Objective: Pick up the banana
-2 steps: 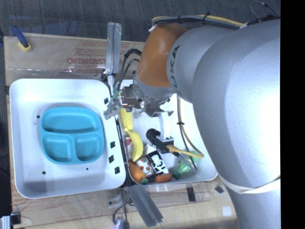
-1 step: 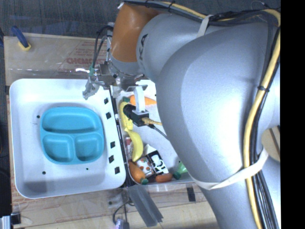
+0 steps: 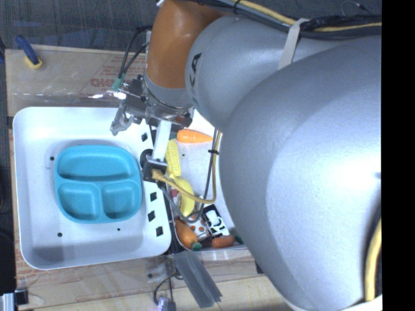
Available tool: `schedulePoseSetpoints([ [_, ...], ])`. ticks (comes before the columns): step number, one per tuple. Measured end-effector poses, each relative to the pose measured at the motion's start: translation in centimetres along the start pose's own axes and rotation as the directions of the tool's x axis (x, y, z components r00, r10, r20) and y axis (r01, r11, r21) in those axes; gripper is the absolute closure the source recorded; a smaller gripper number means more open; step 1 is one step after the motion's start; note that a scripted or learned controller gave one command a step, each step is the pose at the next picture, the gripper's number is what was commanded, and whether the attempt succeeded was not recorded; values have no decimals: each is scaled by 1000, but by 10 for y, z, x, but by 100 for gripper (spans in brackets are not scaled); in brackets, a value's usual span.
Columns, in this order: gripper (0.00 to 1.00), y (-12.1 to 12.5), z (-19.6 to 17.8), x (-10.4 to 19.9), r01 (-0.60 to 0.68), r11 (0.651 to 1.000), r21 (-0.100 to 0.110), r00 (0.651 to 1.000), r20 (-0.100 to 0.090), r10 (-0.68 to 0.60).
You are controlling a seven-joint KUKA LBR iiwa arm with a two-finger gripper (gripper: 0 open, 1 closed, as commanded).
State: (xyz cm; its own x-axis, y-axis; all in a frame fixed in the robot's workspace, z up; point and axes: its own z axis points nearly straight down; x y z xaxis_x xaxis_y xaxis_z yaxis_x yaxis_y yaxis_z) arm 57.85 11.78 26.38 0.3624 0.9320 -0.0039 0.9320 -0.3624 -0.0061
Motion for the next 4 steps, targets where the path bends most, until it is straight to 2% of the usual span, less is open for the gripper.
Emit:
schedulePoseSetpoints([
  [1,0,-61,3,-126,-15,1000,1,1000,0,15],
  [2,0,-73,20,-95,303,953,3,953,0,-303],
  [3,0,-24,77,-171,316,949,2,949,-1,-316],
  [4,0,-37,76,-155,314,949,3,949,-2,-314],
])
